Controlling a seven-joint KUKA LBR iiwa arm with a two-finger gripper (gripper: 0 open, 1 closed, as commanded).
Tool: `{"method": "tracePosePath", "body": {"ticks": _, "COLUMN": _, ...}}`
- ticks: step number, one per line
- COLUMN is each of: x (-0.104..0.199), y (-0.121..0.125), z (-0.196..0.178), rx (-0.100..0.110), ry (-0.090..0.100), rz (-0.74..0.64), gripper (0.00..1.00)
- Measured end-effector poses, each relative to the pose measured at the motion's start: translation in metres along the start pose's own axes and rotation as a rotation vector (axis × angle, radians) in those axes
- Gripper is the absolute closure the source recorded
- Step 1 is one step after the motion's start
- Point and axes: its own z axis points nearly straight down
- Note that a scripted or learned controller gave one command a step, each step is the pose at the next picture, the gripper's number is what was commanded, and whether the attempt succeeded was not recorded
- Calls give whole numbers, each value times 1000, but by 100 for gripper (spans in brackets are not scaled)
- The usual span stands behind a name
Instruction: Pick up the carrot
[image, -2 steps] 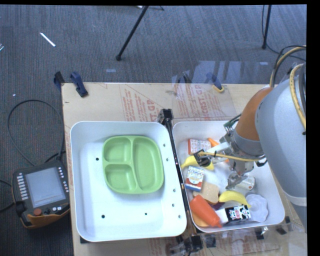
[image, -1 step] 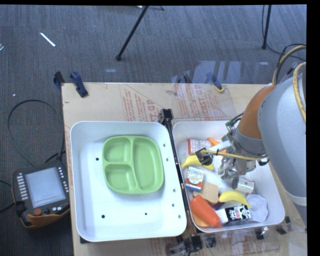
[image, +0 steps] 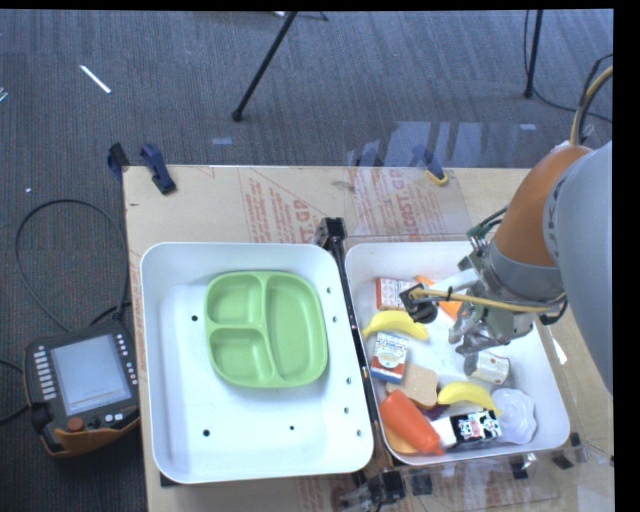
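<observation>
The carrot (image: 408, 422), a thick orange cone, lies in the near left corner of the right bin (image: 556, 385), its tip pointing toward the bin's front. My gripper (image: 476, 342) hangs over the middle of that bin, up and to the right of the carrot and clearly apart from it. It hovers just above a small white block (image: 492, 368). The grey wrist with its orange band (image: 535, 205) hides the bin's far right part.
Around the carrot lie a bread slice (image: 420, 383), two bananas (image: 393, 323) (image: 466, 393), a black-and-white carton (image: 475, 427), a small snack box (image: 390, 352) and a red packet (image: 392, 292). The left bin (image: 170, 400) holds a green divided plate (image: 267, 328).
</observation>
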Motion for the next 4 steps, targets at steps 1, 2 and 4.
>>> {"method": "tracePosePath", "body": {"ticks": 1, "x": -18, "y": 25, "z": 77, "rx": 2, "ry": -5, "rz": -429, "gripper": 100}}
{"method": "tracePosePath", "body": {"ticks": 2, "x": -17, "y": -52, "z": 4, "rx": 0, "ry": -5, "rz": -601, "gripper": 100}}
{"method": "tracePosePath", "body": {"ticks": 4, "x": -61, "y": -47, "z": -25, "rx": 0, "ry": -4, "rz": -19, "gripper": 100}}
